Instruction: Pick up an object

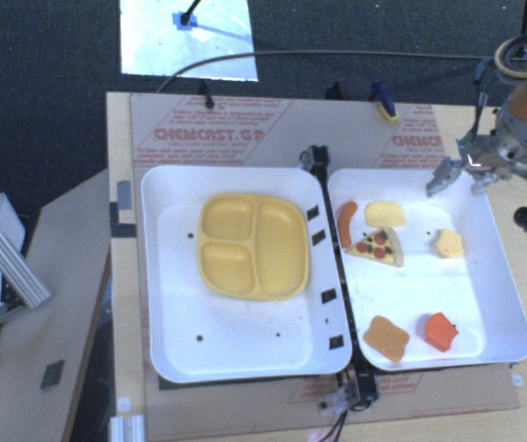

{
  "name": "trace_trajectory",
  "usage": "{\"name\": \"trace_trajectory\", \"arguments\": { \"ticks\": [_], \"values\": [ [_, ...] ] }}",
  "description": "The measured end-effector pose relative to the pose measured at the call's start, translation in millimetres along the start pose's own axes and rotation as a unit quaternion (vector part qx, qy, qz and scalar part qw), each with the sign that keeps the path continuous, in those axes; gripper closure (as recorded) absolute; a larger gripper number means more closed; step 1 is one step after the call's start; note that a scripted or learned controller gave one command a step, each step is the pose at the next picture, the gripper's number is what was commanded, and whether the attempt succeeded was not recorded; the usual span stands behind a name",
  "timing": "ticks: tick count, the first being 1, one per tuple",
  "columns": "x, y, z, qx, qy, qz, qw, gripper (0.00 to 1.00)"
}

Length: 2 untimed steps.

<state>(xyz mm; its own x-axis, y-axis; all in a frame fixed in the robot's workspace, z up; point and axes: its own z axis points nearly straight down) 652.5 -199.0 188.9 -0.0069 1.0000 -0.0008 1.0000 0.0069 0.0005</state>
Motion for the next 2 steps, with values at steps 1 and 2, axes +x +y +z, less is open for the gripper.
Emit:
{"name": "trace_trajectory", "arguments": {
  "ticks": [1,2],
  "values": [
    [-0.8,-2.2,62.4,0.001,0.001,0.002,1.0,0.0],
    [-0.3,-1.4,105.6,0.0,0.0,0.0,1.0,0.0]
  ]
}}
